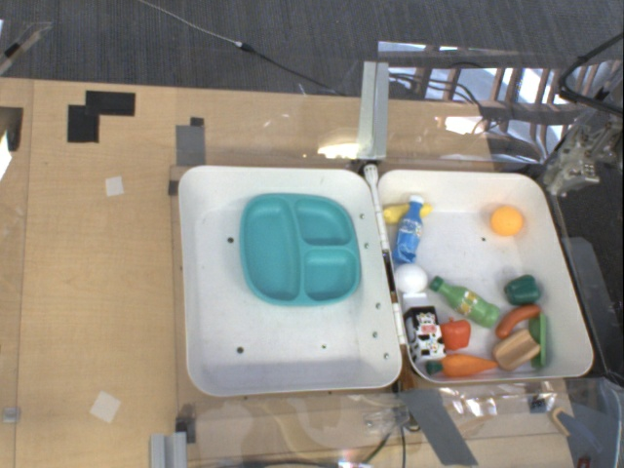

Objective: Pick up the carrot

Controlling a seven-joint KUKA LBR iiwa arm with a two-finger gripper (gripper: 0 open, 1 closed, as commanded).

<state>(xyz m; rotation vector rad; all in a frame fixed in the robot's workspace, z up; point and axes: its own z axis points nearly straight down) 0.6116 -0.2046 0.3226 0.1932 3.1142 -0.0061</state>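
Carrot (468, 365): it is lying on its side against the near wall of the right bin (561, 237), with its tip pointing toward the bin's right. It is probably resting there because the wall is stopping it from rolling.
Carrot's neighbours: a black-and-white spotted toy (424, 331) and a small red piece (455, 334) are sitting just behind it. A tan block (517, 349) is sitting just off its tip, so the open room for a grasp is looking tight.
Approach, as a judgement: a descent from straight above is looking like the best option. The jaws would be closing across the carrot's width, since the wall and the block are crowding its ends.
Mid-bin clutter: a reddish sausage shape (517, 318), a green pepper (522, 288) and a green bottle (466, 300) are lying loose behind the carrot, well clear of it.
Divider side: a white ball (410, 281) and a blue bottle (408, 230) are leaning along the wall shared with the left bin (210, 291).
Left bin: it is carrying a teal divided plate (297, 249), which is sitting flat in the middle.
Far corner: an orange ball (506, 221) is resting alone, well apart from the carrot.
Gripper (577, 159): it is hanging beyond the right bin's far right corner, over the desk (88, 291) edge and far from the carrot. I cannot tell whether the jaws are wide or narrow, and nothing is showing in them.
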